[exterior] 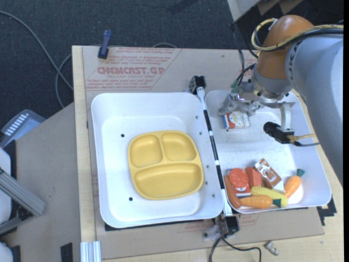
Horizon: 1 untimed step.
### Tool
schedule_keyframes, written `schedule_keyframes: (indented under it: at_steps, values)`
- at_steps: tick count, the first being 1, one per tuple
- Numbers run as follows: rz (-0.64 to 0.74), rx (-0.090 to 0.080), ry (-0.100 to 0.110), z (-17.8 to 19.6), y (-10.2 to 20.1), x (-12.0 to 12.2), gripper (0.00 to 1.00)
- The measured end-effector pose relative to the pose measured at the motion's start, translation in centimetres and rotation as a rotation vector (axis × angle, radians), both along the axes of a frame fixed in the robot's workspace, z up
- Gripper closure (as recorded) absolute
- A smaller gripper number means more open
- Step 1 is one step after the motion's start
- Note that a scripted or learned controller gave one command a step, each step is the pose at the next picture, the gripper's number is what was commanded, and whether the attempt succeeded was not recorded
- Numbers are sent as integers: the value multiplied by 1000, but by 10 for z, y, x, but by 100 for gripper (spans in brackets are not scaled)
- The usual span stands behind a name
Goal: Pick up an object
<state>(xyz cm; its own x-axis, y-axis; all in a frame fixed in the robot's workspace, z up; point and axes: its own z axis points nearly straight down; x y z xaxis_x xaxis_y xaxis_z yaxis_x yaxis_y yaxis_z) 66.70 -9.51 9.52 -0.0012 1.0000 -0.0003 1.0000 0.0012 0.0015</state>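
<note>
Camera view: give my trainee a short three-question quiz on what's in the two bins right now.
1. True or false: the yellow tray with compartments lies in the left bin.
2. Where in the right bin are the toy foods piled? A) far corner B) near edge C) spread evenly
3. Fill in: the gripper hangs over a small white and red ____.

Key: 1 true; 2 B; 3 carton, at the far end of the right bin, apart from the pile.
</note>
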Motion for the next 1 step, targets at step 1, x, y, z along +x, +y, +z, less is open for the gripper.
schedule_keyframes:
  at_steps: [1]
  values:
    - [0, 2, 2, 90, 72, -76, 100]
